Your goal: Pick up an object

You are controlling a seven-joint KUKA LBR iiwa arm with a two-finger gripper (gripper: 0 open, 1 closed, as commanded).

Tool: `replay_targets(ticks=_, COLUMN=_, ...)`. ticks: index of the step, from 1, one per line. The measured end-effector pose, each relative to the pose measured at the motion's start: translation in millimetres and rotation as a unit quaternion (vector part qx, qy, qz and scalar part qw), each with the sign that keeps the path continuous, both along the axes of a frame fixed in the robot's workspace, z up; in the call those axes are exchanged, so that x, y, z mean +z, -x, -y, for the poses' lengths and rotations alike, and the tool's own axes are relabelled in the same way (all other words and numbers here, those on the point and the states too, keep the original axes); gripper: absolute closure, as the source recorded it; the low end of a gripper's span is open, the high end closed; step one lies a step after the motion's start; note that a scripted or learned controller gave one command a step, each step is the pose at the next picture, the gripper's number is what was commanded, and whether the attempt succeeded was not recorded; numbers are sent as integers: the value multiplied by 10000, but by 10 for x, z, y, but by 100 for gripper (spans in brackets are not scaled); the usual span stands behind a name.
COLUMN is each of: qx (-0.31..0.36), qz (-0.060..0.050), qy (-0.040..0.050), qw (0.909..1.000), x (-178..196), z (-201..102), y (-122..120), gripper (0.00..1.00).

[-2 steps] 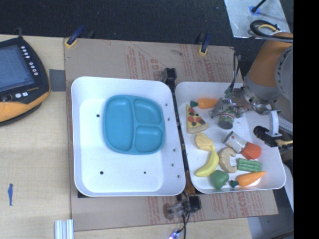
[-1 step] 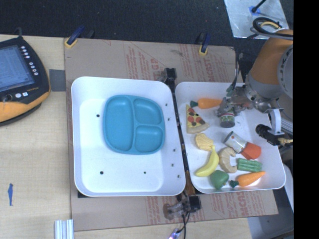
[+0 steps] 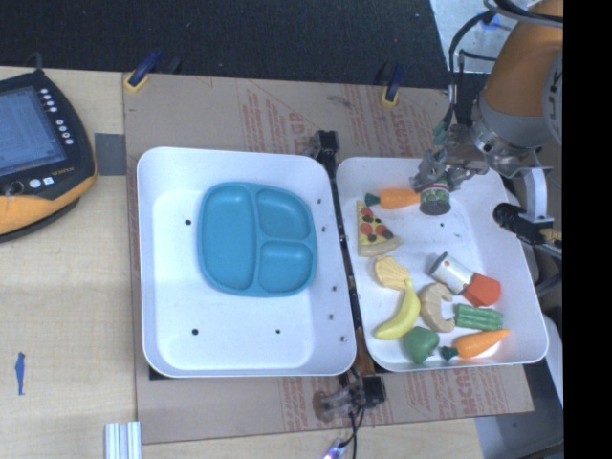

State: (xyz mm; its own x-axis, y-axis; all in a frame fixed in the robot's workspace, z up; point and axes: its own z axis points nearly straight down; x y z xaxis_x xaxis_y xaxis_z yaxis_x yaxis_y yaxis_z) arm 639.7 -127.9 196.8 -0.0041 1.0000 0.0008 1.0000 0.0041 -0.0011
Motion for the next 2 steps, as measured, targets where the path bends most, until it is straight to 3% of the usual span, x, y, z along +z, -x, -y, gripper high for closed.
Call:
replay_targets(ticks=1, qx=5, qz=-3, qy=-4, qw=10000, x=662, z=-822, y=288, gripper=100)
replay_targets(ticks=2, qx=2, qz=-17, qy=-3, qw=10000, x=909, z=-1386, y=1376, gripper=100)
